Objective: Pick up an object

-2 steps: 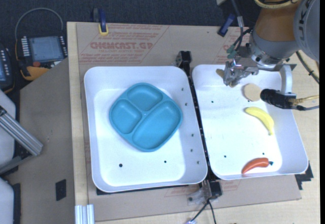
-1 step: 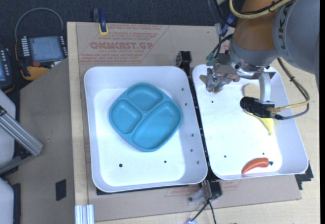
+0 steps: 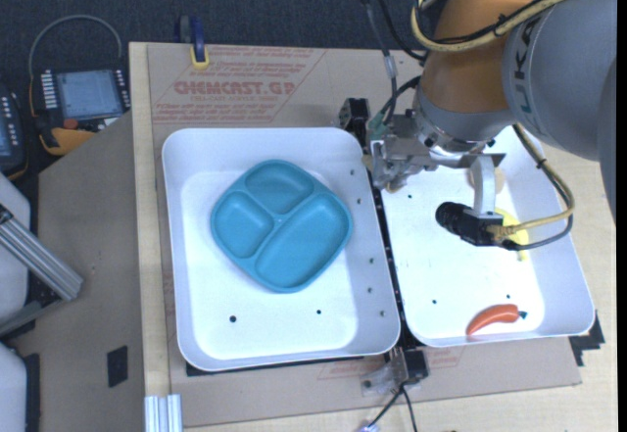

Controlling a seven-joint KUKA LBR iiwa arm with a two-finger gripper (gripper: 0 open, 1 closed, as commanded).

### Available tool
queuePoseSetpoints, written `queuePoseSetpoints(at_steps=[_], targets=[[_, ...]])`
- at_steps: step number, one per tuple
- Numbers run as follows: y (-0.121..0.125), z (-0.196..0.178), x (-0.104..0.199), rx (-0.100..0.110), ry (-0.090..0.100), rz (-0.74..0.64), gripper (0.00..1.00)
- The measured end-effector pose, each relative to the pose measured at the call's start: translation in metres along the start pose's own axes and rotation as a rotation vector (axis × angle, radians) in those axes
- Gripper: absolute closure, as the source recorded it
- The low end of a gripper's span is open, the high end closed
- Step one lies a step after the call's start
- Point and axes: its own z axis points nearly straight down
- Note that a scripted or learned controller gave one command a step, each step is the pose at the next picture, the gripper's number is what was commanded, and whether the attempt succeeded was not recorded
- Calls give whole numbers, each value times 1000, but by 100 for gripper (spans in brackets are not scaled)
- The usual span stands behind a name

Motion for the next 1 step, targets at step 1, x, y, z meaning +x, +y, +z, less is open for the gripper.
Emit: queuePoseSetpoints(at_steps=[1], targets=[[-18,-2,56,1,-1,-1,100]])
